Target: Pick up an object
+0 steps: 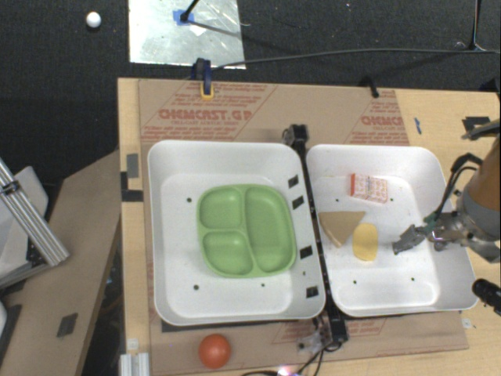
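In the camera view, you have two white bins side by side on the bench (258, 108). The left bin (168, 210) holds a green divided plate (246, 229) with three compartments, lying flat near its middle. The right bin (423, 288) holds three things: a small packet with red printing (369, 186) toward the far side, a tan wedge-shaped piece (340, 225) nearer the divider between the bins, and a yellow object (365, 241) touching that wedge on its right.

Your arm (479, 202) enters at the right edge, over the right bin's right side. The claw (409, 240) points left toward the yellow object and sits just beside it, apart from it, with nothing seen between its fingers. You cannot tell from this slant whether the fingers are spread or closed.

On the bench in front of the left bin lies an orange ball (214, 350). Beyond the bench, a shiny metal sheet (184, 22) lies on the dark floor, with a small white ball (94, 19) to its left.
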Controlling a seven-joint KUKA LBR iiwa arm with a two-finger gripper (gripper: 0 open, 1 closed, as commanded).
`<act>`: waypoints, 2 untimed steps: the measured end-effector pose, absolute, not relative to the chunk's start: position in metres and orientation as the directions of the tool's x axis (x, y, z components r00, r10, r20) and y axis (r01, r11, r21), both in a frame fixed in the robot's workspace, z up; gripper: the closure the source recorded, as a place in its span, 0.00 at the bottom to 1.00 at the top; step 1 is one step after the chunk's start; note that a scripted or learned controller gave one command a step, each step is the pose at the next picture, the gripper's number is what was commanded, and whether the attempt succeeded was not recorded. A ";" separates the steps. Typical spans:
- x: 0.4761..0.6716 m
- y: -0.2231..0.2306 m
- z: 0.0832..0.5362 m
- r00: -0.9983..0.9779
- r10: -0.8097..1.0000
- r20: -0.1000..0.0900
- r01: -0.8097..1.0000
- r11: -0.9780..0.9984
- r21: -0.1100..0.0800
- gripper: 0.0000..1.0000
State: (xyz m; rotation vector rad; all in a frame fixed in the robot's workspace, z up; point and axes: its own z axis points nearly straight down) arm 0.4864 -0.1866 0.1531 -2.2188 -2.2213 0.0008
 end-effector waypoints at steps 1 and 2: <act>0.488 -0.184 0.090 -0.001 1.000 0.001 1.000 0.001 -0.003 0.00; 0.489 -0.185 0.104 -0.002 1.000 -0.001 1.000 0.002 0.003 1.00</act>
